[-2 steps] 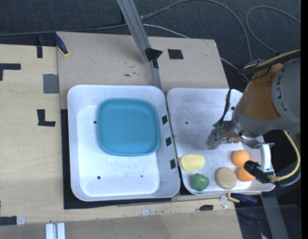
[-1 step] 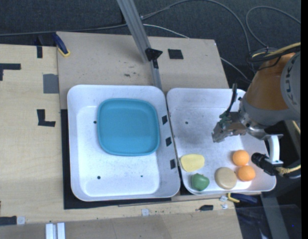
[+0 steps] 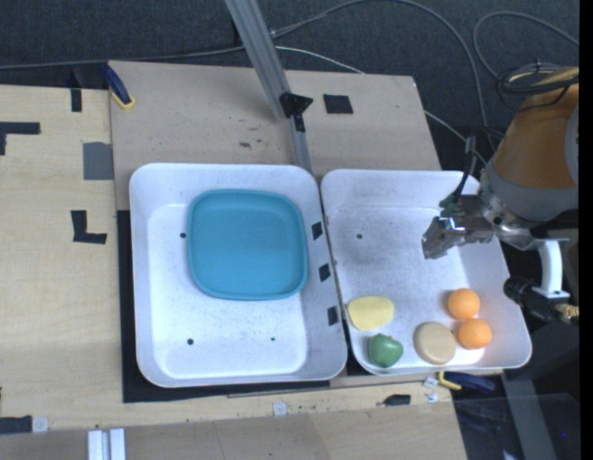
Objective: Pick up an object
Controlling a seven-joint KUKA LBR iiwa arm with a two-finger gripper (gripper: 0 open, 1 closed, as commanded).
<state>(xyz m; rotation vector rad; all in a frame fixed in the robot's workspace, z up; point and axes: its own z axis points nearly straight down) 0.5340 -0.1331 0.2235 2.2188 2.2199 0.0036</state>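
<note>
Two shallow white bins sit side by side on a wooden bench, seen from above at a slant. The left bin [image 3: 162, 353] holds a square blue plate [image 3: 246, 243]. The right bin [image 3: 392, 195] holds five small items clustered along its near edge: a yellow piece [image 3: 371, 311], a green piece [image 3: 384, 351], a beige round piece [image 3: 435, 342], and two orange balls [image 3: 463, 303] [image 3: 474, 333], the pair close together.

A grey arm with an orange band reaches in from the right. Its gripper [image 3: 438, 241] hangs over the bare middle of the right bin, with nothing visible between its fingers. Whether the jaws are apart or together cannot be told from this angle.

All the pickable items lie nearer the camera than the gripper. The upper orange ball is the closest, just beyond the gripper toward the near right corner. The items look roundish, with no clear long axis.
</note>
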